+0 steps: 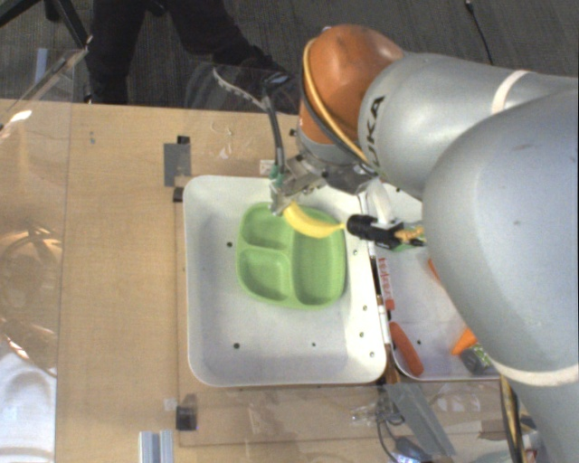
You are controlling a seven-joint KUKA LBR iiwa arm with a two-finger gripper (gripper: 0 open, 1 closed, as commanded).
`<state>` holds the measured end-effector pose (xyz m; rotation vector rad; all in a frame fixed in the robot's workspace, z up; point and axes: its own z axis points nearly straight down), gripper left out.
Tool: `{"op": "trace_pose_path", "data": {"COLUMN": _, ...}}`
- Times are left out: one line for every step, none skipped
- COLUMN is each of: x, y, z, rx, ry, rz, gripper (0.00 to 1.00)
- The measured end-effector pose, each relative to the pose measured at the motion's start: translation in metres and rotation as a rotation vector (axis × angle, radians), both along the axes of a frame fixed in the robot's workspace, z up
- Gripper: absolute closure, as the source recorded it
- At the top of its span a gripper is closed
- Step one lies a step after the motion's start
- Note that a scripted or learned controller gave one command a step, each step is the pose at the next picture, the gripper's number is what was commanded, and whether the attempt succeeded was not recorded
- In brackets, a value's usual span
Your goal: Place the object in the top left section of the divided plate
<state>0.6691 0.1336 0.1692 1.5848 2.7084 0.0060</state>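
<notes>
Yellow banana (312, 222) — perhaps gripped — under end effector (282, 201), partly hidden

Worktop (109, 271): pale wood-look board, matt, smooth. Left bin (271, 362): white plastic, smooth, faint sheen, small dark holes in the floor. Divided plate (289, 258): green plastic, smooth, semi-gloss. Banana (312, 223): yellow, looks like smooth plastic, slight shine. Arm (470, 145): grey painted shell, satin, with a glossy orange band (335, 72). End effector (285, 192): bare metal look, dull grey. Clear glossy sheet over the worktop's left edge (32, 226). Floor (452, 27): dark carpet, rough.
</notes>
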Motion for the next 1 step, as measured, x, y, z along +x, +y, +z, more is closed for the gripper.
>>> {"op": "trace_pose_path", "data": {"x": -0.035, "y": -0.0679, "z": 0.0238, "rx": 0.0, "ry": -0.001, "rz": -0.169, "gripper": 1.0}}
